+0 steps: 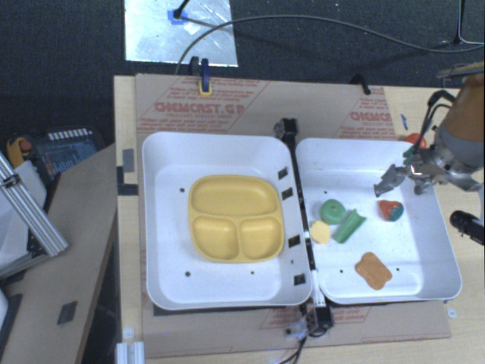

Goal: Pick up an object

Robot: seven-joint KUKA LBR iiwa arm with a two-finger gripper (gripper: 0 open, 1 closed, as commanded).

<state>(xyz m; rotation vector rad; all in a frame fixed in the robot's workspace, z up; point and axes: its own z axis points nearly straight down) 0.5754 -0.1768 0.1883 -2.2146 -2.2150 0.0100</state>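
Here, gripper (402, 186): fingers spread wide, nothing between them, over the far side of the right bin (436, 249).
Red toy (391, 210): in the right bin, just near of the gripper.

From where I stand, the arm (466, 123) behind the gripper (405, 182) runs off the right edge, so most of it is cut away. Just below the jaws lies a small red and teal thing (391, 211), too blurred to name. Just behind the jaws an orange-red scrap (411, 138) peeks out, partly covered by the arm. Far left of the jaws, a metal frame (30, 218) is cut by the edge, and the markings on a blue box (67, 156) are too small to read.
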